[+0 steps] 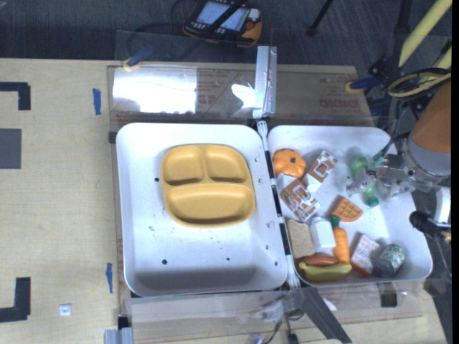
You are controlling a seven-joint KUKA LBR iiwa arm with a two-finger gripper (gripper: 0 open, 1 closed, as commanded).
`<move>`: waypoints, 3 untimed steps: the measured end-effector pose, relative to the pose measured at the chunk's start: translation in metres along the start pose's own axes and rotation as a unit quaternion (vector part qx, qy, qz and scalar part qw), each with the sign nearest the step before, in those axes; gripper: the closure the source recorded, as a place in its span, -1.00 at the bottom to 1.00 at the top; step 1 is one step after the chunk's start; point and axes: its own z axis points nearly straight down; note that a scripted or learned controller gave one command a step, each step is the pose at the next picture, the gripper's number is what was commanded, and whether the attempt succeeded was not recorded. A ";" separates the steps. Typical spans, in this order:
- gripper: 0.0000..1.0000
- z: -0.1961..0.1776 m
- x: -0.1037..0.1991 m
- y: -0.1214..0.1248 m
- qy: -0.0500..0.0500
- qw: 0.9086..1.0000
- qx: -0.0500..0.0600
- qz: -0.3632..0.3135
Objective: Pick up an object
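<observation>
Tool [379, 180] near right bin [401, 136] edge

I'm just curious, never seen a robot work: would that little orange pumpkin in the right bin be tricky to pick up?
Probably somewhat. The pumpkin looks round and smooth, so it may roll or slip from the fingers. It looks like a toy, so likely light. It sits near the bin wall, which may crowd a grasp.

My gripper [393, 172] hangs over the right bin's [419, 267] far right side. A divided tray [208, 183] lies in the left bin [136, 213]. Toy foods crowd the right bin, a can [388, 259] nearest its front right corner.
</observation>
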 end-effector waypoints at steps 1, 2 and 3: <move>1.00 -0.009 -0.003 0.000 -0.004 1.000 -0.001 0.001; 1.00 -0.093 0.041 -0.025 -0.008 1.000 0.000 -0.023; 1.00 -0.118 0.054 -0.098 -0.007 1.000 0.001 -0.010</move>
